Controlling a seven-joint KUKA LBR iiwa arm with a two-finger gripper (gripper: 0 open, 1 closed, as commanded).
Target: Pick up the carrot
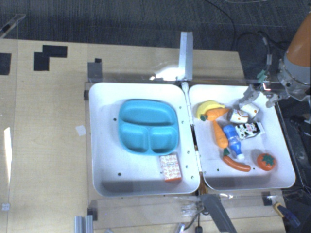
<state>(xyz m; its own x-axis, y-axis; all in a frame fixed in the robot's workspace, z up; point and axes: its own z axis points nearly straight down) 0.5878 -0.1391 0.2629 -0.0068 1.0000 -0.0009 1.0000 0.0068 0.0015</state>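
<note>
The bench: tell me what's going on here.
A grey arm reaches in from the right, its gripper over the back of the right bin. The carrot lies untouched in that bin among a banana, tomato, sausage and bottle. The left bin holds a blue tray and a small box.

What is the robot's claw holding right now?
Nothing that I can see. The gripper is above the top of the right bin, and no object sits between its fingers. The carrot lies loose in that bin, untouched.
</note>
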